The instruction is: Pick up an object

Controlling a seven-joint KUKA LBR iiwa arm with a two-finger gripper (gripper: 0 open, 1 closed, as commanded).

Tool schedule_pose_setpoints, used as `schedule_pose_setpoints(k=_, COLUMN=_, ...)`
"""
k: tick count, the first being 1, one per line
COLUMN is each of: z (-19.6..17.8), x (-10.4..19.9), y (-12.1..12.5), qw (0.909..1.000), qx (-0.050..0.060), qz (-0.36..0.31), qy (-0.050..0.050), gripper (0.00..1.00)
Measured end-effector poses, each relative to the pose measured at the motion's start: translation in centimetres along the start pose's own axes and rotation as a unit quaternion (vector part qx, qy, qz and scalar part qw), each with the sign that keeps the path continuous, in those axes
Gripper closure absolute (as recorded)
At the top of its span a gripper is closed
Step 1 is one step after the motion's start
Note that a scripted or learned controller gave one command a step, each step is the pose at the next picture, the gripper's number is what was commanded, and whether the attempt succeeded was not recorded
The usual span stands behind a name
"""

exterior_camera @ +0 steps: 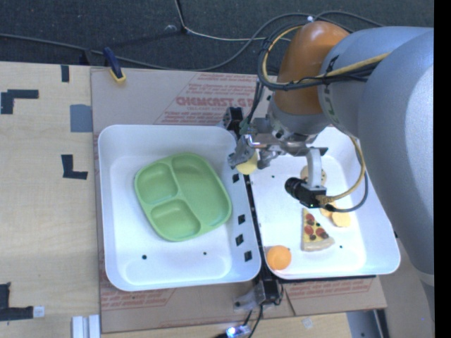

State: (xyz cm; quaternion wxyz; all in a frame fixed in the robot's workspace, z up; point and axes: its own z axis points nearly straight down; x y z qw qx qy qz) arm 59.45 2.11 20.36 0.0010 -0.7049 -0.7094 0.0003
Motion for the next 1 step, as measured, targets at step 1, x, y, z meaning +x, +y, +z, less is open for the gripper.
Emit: schedule_pose_setpoints(k=1, z=0.57, x=5.05, y=1.78, qw=1.0, qx=0.0, qz=0.0, qy=0.0, gripper=1.0)
